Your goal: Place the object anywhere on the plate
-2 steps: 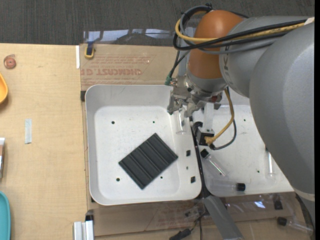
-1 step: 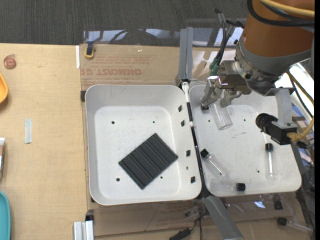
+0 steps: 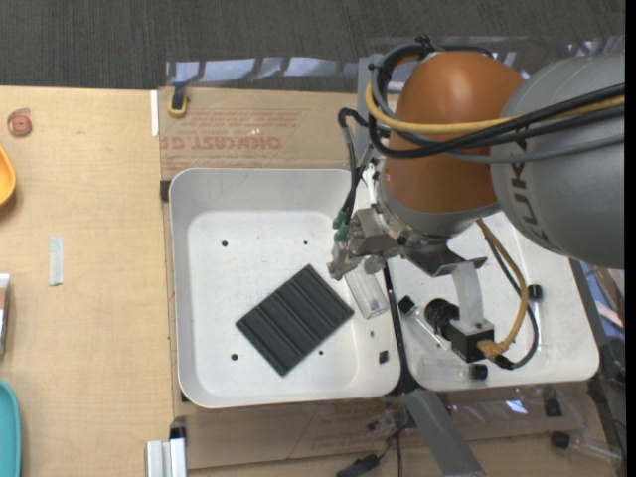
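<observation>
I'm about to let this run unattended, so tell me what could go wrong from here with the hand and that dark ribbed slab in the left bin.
1. The hand sits at the corner of the dark ribbed slab, so a grab there may slip or only nudge it.
2. The slab lies flat on the left bin floor, leaving little edge to catch.
3. The hand works close to the wall between the bins and might bump it.

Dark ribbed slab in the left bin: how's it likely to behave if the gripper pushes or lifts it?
The slab lies flat and keeps straight edges, so it's probably stiff, not floppy. It looks thin and wide, so it should slide across the bin floor rather than roll or tip. Lying flush may leave little edge to grasp; the ribs could add some grip. The gripper hangs by its right corner.
</observation>
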